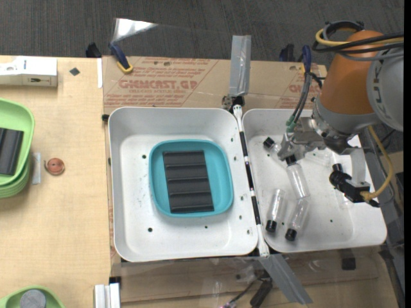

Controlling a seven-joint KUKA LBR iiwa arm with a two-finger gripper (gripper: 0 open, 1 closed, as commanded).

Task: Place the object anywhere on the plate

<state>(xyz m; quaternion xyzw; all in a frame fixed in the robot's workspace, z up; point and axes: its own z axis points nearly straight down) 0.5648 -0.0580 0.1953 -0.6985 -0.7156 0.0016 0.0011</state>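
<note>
Camera view, left bin (128,191): teal plate (221,172) holding a black ridged block (187,181). Right bin (366,230): clear bottles (297,179) lie lengthwise toward the near edge, directly below the gripper (289,149), plate well to its left. Whether its grasp is open or closed, I cannot tell. Arm (350,76) bends down from the right.

- The pincer (290,147) is largely covered by the arm's wrist (347,76).
- A green tray (14,147) is cut by the left edge.
- A green lid (29,298) is cut at the bottom.
</note>
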